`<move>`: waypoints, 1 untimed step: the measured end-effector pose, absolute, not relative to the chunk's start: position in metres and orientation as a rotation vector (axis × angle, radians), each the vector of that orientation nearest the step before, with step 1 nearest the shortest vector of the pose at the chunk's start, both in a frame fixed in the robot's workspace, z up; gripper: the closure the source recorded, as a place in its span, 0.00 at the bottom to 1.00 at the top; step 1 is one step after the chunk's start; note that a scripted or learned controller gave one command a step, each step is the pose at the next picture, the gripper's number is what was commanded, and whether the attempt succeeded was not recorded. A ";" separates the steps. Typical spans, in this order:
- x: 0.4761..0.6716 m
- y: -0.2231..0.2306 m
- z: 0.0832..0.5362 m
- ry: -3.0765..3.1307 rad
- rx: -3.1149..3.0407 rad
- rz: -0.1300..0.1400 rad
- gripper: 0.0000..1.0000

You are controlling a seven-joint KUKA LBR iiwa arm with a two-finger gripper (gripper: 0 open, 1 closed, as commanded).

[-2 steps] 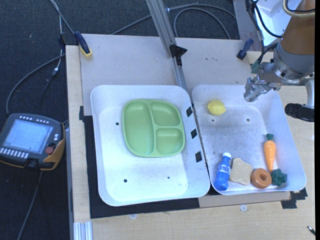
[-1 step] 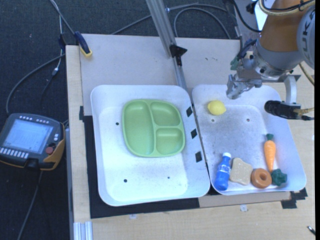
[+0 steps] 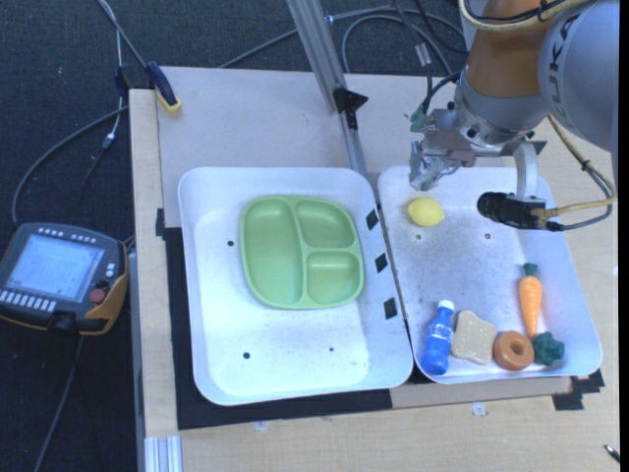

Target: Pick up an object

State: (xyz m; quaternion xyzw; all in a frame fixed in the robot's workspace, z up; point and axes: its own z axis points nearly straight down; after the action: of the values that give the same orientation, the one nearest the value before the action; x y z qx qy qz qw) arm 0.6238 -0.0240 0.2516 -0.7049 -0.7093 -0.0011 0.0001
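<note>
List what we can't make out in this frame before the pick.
- Gripper, camera view: finger gap too small and blurred; it hangs just above the yellow lemon, contact unclear.
- Arm's upper links: cut off by top and right edges.
- Toast slice: left edge partly covered by the blue bottle, right by the donut.
- Carrot leaf end: overlaps the donut; touching unclear.
- Pendant screen: text too small.
</note>
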 end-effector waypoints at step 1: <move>0.621 0.025 0.233 -2.224 -2.214 0.002 1.00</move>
State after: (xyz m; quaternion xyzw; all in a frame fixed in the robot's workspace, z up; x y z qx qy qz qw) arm 0.6207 0.0253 0.2327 -0.7056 -0.7086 0.0007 0.0017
